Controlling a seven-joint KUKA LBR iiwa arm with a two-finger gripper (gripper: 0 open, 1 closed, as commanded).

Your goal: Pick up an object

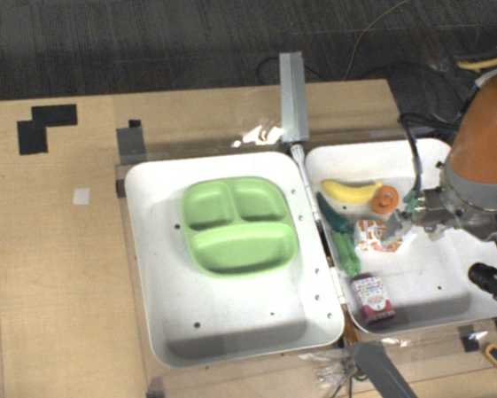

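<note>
The arm [492, 157] runs off the right edge, so most of its body is cut away. The tool [399, 217] is blurred, and its tip merges with a small printed packet [378, 237] whose markings are unreadable. The label on the dark pouch [372, 297] is too small to read.

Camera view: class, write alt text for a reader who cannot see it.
A grey-and-orange robot arm reaches from the right into the right bin, which holds a banana, a green item and small packets. The left bin holds a green divided plate.
</note>
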